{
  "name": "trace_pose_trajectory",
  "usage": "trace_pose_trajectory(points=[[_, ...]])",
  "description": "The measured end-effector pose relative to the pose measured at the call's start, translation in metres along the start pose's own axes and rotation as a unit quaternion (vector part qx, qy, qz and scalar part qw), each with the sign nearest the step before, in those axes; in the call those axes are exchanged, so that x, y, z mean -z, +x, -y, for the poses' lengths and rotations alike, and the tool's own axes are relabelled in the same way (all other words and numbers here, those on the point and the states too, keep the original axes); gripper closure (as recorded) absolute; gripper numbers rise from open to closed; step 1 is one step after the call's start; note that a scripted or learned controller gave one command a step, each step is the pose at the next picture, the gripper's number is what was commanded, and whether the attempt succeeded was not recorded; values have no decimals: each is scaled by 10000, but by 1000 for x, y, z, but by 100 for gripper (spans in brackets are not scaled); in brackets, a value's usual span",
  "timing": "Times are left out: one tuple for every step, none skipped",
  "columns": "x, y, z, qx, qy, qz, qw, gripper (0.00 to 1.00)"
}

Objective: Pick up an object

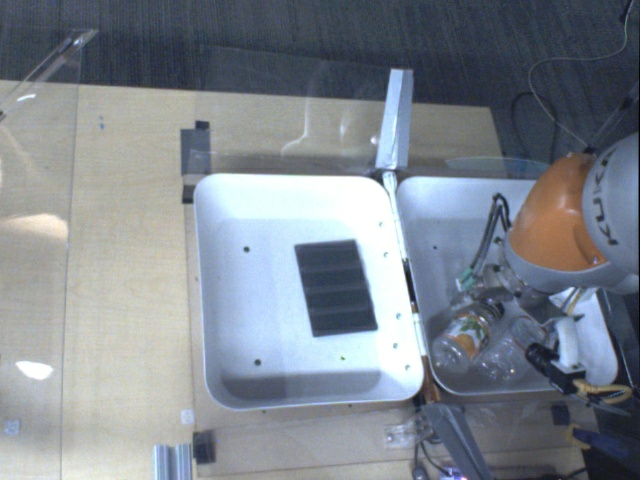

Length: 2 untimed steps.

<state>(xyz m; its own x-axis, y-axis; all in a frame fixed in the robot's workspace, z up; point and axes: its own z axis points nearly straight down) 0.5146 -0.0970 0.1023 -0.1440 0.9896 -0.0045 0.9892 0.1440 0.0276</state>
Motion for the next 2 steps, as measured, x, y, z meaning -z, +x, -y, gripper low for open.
trace_pose_trajectory(points=[[99, -9, -53, 996, 97, -25, 9950, 100], [98, -9, -53, 995, 100, -27, 9950, 0]])
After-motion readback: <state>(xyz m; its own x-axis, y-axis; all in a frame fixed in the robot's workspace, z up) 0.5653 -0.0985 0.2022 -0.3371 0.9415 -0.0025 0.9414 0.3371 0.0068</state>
